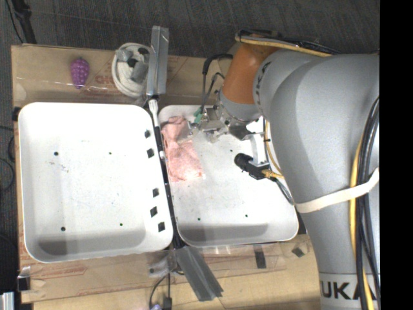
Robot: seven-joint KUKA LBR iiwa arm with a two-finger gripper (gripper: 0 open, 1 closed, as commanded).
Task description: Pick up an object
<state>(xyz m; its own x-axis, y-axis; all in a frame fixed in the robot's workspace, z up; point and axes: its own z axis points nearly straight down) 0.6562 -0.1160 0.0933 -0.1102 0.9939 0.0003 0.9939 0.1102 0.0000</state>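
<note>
At the near edge, the brown bench shows below both bins, and a grey strip lies on it at a slant, just under the seam where the bins meet; the left bin and the right bin sit side by side, their inner walls touching, with a row of small black clips along that shared edge; farther back, in the right bin's far left corner, lies the pink object, a soft crumpled lump close against the bin's left wall and stretching toward the far wall; the gripper is low over the far end of the right bin, just beside the upper end of the pink object and to its right; whether the claw is apart, together or clamped on the pink object cannot be told from this view; the arm comes in from the right, its orange band above the wrist; beyond the bins, on the far strip of bench, an upright grey bar stands at the seam, a white coil sits just left of it, and a small purple object lies well apart to the left
</note>
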